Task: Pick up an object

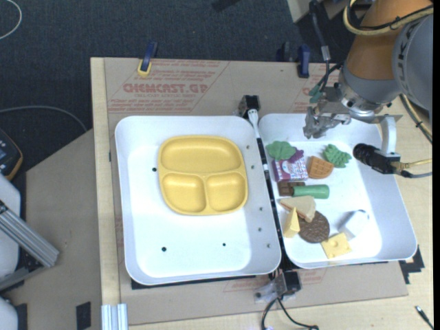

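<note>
Jaws (317, 130): grip state unclear, above right bin's (385, 243) far edge; toy food (307, 196) crowds below.

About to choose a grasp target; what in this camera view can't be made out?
- Gripper: fingers too small and blurred to judge, camera view.
- Toy food pile in the right bin: pieces overlap, lower ones partly hidden.
- Arm: cut off by the frame's top-right.

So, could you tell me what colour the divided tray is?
Yellow; the divided tray shows clearly in the camera view.

Dark carpet floor (62, 26) surrounds a brown cardboard-covered bench (172, 84), evenly lit.
</note>
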`<act>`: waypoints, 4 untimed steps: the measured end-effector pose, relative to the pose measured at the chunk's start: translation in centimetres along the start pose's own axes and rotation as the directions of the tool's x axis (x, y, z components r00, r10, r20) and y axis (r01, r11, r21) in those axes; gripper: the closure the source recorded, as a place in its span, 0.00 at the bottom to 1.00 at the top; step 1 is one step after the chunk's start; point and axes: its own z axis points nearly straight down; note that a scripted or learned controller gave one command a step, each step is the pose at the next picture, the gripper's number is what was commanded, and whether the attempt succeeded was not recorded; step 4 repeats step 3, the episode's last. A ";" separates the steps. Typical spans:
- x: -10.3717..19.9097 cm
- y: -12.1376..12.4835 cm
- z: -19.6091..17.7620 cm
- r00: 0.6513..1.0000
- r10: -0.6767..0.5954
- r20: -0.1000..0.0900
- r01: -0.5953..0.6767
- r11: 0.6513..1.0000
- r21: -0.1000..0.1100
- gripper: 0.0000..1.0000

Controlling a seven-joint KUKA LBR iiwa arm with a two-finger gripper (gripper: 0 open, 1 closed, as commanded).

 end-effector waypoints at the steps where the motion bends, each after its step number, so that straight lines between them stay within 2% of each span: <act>1: 1.2 2.7 -0.7 1.000 0.002 0.000 -0.002 1.000 0.000 1.00; 2: 1.3 2.4 -2.5 1.000 0.004 0.000 -0.004 1.000 0.001 1.00; 4: 0.9 2.8 -2.3 1.000 0.005 0.002 -0.005 1.000 0.002 1.00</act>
